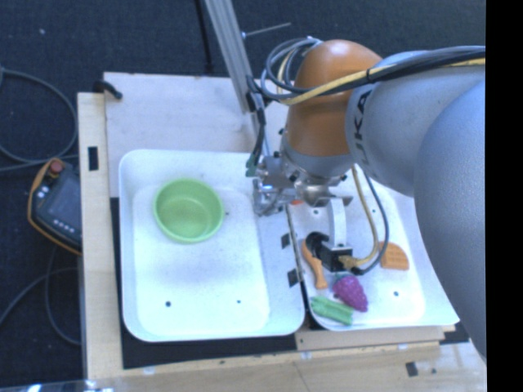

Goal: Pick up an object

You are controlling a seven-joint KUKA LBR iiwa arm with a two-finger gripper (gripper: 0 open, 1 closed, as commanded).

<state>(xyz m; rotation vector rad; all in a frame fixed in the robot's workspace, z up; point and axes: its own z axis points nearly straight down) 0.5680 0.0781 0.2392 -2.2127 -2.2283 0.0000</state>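
Note:
A light green bowl (189, 210) sits upright in the left bin (196, 309), toward its far left. The right bin (409, 305) holds a purple grape bunch (351, 292), a green vegetable (333, 309) at the near rim, a thin orange carrot-like piece (314, 268) and an orange chunk (395, 256). My gripper (264, 196) hangs below the orange wrist band, over the ridge between the two bins near their far end. It is right of the bowl and apart from it. Nothing shows in its grasp.
The grey arm covers much of the right bin's far half. A metal post (230, 39) rises behind the bins. A pendant (57, 207) lies on the floor to the left of the bench.

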